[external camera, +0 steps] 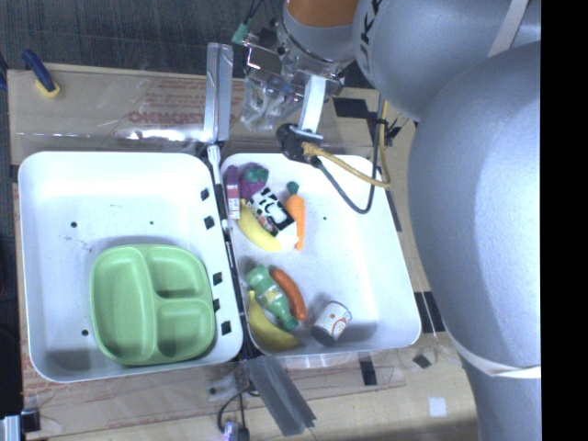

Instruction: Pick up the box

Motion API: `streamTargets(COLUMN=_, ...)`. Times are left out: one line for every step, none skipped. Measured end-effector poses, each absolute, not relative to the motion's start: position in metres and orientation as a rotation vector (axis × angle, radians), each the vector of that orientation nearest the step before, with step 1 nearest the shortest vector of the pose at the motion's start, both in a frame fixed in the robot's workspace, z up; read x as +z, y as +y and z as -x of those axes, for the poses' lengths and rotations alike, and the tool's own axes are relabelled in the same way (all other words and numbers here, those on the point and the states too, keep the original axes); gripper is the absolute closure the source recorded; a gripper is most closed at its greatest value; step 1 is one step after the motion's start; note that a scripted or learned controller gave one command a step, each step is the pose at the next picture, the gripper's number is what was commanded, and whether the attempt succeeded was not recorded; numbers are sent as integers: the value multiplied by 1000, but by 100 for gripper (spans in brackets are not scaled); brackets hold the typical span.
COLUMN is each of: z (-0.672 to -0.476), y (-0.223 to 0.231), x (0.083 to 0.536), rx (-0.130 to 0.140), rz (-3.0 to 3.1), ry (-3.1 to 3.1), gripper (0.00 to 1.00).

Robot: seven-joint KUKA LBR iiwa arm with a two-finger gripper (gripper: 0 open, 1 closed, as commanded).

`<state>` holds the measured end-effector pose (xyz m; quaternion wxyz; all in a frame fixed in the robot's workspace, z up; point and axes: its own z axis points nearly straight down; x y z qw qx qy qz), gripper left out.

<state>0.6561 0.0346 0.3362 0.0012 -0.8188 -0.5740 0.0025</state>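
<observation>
Arm [459, 154] comes in from the right and covers most of that side; orange band at top centre. Gripper [262, 99] sits above the far edge of the right bin [367, 246], over the counter [110, 99] just behind the bins. Fingers look translucent and blurred there, can't tell whether they're wide or narrow, nothing visibly between them. A yellow cable [354, 168] loops from the wrist over the bin's far corner.

Box [266, 209], white with black print, lies in the right bin's far-left part, resting on a banana [259, 235], touching a carrot [298, 220] on its right, purple item [248, 180] just behind it. Well apart from the gripper.

Near end of the same bin: second banana [268, 331], green bottle [268, 292], another carrot [288, 292], small cup [331, 322] on its side.

Left bin [55, 200] holds a green divided tray [152, 303] in its near half.
</observation>
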Motion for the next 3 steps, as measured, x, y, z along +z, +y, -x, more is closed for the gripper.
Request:
streamTargets(z=-656, y=36, x=443, rx=2, rz=2642, ry=-1697, gripper=100)
streamTargets(z=-656, y=-10, x=335, rx=9, rz=2715, ry=-1575, gripper=100)
streamTargets(z=-638, y=-7, x=443, rx=2, rz=2746, ry=-1524, gripper=100)
